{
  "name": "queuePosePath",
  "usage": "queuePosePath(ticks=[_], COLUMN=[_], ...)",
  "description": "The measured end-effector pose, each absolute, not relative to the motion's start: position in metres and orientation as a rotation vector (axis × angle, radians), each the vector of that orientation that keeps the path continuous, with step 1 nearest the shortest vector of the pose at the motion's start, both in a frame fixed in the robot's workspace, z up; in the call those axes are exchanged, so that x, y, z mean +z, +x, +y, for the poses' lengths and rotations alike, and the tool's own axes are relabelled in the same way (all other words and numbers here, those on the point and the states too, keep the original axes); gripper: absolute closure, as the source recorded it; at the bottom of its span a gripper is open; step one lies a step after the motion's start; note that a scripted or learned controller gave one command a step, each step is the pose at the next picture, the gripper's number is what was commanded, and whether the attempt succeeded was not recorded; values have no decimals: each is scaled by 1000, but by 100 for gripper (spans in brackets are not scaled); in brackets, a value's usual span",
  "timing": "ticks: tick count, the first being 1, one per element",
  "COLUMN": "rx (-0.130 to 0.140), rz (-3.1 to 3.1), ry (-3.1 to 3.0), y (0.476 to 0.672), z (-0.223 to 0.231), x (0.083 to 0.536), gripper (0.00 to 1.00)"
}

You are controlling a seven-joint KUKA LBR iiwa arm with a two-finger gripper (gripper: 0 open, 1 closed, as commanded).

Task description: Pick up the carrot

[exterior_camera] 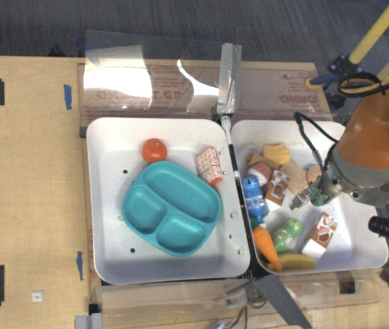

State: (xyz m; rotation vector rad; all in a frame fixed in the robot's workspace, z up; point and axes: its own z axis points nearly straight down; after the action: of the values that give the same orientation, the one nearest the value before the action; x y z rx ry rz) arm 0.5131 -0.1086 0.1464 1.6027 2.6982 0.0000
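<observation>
The carrot (266,247) is orange and lies at a slant in the front left corner of the right bin (366,249), its tip pointing toward the front rim. The gripper (309,197) hangs over the middle of the same bin, up and to the right of the carrot and well apart from it. It hovers beside a brown and white carton (278,186). The arm's orange band (372,139) rises behind it on the right. Nothing shows in the gripper's hold.
Around the carrot lie a blue bottle (253,199), a green item (288,230), a yellow banana (297,260) and a small carton (324,230). Tan food pieces (275,153) sit at the back. The left bin (105,184) holds a teal divided plate (172,208), a tomato (155,149) and a carton (209,164).
</observation>
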Motion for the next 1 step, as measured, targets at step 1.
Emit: queuePosePath(ticks=[1], rx=[0], rz=[2317], ry=[2117], y=[523], z=[-143], x=[173], gripper=[100])
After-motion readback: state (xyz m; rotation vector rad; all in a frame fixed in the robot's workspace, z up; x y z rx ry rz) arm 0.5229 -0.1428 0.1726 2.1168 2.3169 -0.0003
